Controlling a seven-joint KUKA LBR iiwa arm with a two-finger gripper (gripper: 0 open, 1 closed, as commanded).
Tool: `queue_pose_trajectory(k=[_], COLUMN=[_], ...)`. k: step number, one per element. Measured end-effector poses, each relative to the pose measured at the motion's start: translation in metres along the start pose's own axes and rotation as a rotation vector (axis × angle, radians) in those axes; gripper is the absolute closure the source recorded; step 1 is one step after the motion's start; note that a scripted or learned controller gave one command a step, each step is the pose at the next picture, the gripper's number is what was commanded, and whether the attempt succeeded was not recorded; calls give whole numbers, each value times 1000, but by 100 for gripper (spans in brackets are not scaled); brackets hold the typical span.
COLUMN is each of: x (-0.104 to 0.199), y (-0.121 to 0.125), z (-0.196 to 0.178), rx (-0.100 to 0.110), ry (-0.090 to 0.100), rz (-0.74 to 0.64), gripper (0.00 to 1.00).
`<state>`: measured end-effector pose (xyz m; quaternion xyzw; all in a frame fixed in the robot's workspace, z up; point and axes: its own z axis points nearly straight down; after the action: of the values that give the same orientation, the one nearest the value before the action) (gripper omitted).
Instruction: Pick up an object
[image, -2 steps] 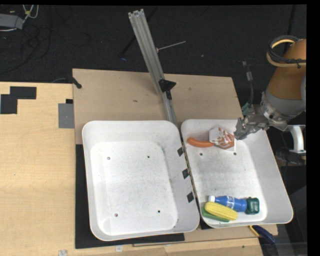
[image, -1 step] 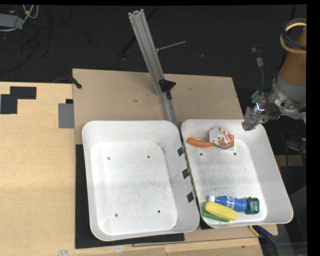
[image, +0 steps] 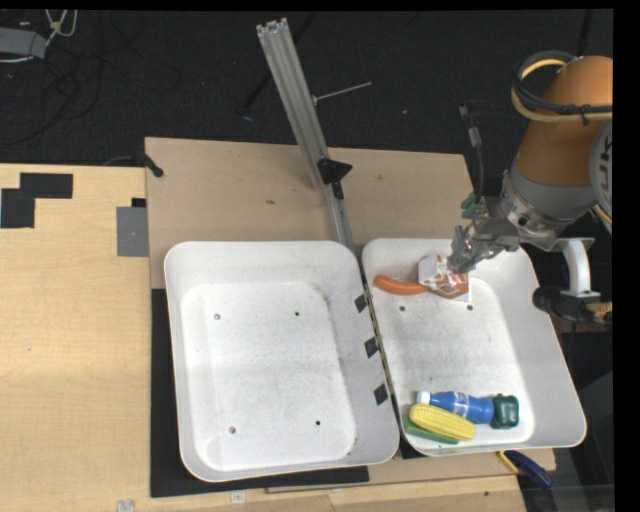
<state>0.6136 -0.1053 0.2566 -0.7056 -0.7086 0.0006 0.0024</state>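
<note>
1. Gripper (image: 462, 262) down over the far edge of the right bin (image: 540, 350), tips at a small crinkled packet (image: 443, 277) in white and red; whether open or closed on it, impossible to tell at this size and angle.
2. Just left of the packet, touching or nearly so: an orange carrot-shaped piece (image: 398, 286) lying flat, pointing toward the divider between the bins.
3. Well apart, in the near corner of the same bin: a blue bottle (image: 468, 406) with a green cap, lying on its side, and a yellow corn cob (image: 441, 424) pressed against it on the near side.
4. Left bin (image: 190, 300) beside it, white, with small dark dots on the floor.
5. Likely candidate for the pick: the packet, being right under the tips.
6. Risks, judged from this layout: thin, crumpled foil folding or sliding out on closure; tips meeting the bin floor or far wall, given the packet's spot near the rim; the carrot piece nudged or pinched along with it, spoiling the hold; a lift with nothing caught.
</note>
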Motion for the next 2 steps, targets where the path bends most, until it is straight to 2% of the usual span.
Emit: queue_pose_trajectory(k=[2], x=[104], y=[-26], z=[29], rx=[2], ry=[-1], rz=[1], gripper=[100])
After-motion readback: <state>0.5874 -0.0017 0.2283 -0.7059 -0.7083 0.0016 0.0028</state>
